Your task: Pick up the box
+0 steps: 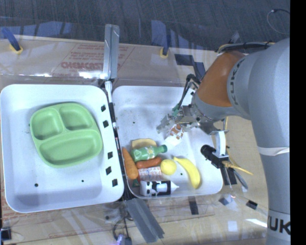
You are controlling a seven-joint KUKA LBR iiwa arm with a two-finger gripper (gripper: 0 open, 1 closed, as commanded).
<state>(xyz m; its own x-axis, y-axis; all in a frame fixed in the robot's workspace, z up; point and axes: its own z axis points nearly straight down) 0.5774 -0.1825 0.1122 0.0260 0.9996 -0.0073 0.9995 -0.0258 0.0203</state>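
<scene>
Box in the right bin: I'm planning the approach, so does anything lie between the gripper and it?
Yes. A green bottle and a lemon lie between the gripper and the box, with a carrot crowding its left side.

A robot test cell in a lab

This is a laboratory set up for machine handling trials, not a home or a shop. A heavy grey industrial arm (265,101) with an orange band reaches over a surface (56,55) covered in clear plastic sheeting and held by clamps (13,44). Two shallow white bins (15,188) sit side by side, joined by a grey metal divider (111,50). One holds a green sectioned tray (66,134), the other a heap of toy food (160,165). Dark carpet (143,4) lies beyond, with a loose cable (278,22) near the arm.
</scene>
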